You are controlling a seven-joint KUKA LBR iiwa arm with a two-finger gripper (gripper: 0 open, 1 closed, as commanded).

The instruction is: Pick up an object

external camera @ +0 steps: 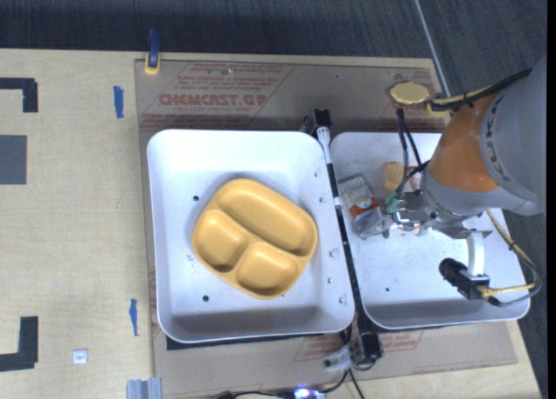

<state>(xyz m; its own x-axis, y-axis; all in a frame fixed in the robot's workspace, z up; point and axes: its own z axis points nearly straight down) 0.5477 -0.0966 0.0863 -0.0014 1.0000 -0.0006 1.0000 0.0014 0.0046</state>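
Two shallow white bins sit side by side on a brown board on the desk (61, 241). The left bin (169, 162) occupies the centre of the frame and holds one yellow three-compartment tray (254, 236), lying upside down with its three domes facing up, roughly central on the bin floor and clear of all four walls. The right bin (434, 297) lies at centre right. The grey arm (521, 149), with its orange band (465, 158), enters from the right edge of the frame and reaches down into the upper half of this bin. The gripper (382, 219) is low over the bin floor near the bin's left wall, just beside a small cluster of objects: a clear-wrapped item (354, 189) to its upper left, a small red piece (358, 209) against it, and a tan block (395, 176) above it, close to the cables. Contact between the gripper and these items cannot be confirmed (the parts overlap at this angle), and whether the fingers stand apart or together cannot be told. A black fitting on a white bracket (465, 275) hangs from the arm over the lower right of the bin.
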